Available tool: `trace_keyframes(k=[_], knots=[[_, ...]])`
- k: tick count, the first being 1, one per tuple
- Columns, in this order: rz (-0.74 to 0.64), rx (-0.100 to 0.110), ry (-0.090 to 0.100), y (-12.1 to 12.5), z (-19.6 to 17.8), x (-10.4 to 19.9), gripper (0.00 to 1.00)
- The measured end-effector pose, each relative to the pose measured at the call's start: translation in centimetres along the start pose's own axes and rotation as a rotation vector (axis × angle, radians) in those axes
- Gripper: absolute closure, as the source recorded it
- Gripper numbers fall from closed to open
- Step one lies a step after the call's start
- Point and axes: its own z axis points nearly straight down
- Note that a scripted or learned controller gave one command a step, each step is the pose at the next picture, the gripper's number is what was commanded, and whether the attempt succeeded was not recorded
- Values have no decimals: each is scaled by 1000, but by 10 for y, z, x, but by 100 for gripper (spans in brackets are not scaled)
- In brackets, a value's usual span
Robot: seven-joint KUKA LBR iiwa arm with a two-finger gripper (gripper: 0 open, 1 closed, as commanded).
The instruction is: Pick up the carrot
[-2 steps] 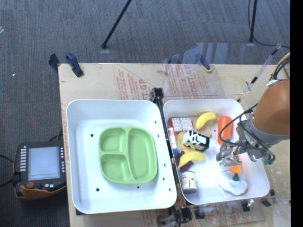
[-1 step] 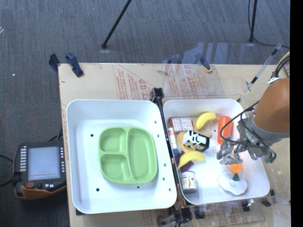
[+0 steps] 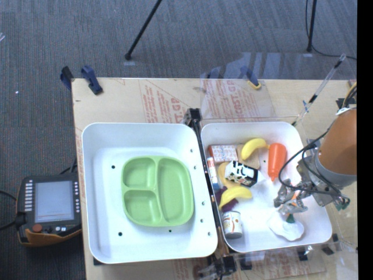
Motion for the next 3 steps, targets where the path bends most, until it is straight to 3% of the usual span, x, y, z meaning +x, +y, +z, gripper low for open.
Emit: trace_keyframes(k=[1, 2, 3], knots=[[-360, 0, -3, 9, 14, 26, 100], [-400, -1, -1, 25, 15, 20, 100], [-363, 10, -16, 88, -115, -18, 100]])
